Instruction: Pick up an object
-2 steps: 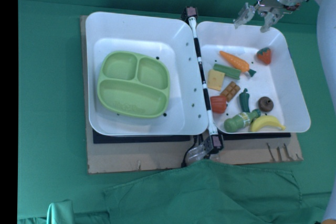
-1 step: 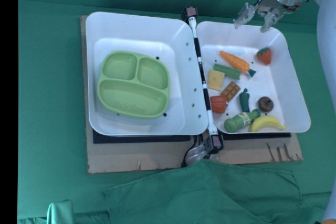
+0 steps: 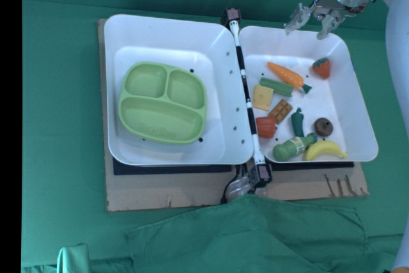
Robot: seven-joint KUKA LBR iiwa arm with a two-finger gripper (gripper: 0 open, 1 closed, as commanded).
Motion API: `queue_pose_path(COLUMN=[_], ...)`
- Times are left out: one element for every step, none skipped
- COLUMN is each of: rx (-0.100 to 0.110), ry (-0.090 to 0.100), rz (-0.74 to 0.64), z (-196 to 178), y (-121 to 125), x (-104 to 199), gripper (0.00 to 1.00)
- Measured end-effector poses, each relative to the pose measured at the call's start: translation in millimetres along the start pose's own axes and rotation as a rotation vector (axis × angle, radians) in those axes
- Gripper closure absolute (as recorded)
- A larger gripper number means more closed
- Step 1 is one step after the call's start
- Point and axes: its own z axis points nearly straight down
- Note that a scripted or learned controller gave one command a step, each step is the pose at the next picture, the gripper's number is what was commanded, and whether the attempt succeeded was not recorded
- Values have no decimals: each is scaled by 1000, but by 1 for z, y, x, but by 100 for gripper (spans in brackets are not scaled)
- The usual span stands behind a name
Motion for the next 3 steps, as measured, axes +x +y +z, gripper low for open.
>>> queue_pose_path(rx=[0, 0, -8], ry=[0, 0, -4], rz=[0, 0, 2], z=[0, 0, -15], y=[0, 0, 1], x=[0, 0, -1], gripper=[0, 0, 100])
